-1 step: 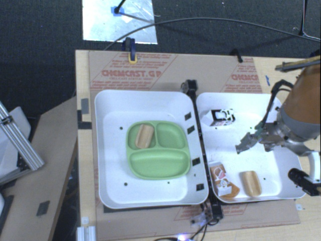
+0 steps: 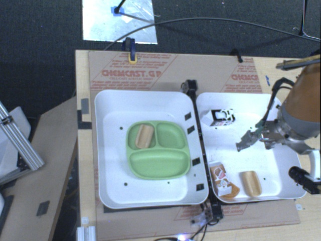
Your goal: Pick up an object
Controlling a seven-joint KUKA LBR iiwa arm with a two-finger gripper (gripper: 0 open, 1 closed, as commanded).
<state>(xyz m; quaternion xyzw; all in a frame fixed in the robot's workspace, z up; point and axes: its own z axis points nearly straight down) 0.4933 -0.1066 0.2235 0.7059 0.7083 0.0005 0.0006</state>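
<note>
My gripper reaches in from the right and hangs over the middle of the right bin, pointing left. Three things lie in that bin. A small black and white object sits up and left of the gripper. A tan bread roll lies below it near the front wall. A flat orange and white food toy rests in the front left corner. In the left bin, a green divided plate carries another tan roll in its upper left compartment.
A black divider with clips runs between the two bins. The arm's grey and orange body covers the right bin's right side. A cardboard sheet lies under the bins, and a metal rail stands at far left.
</note>
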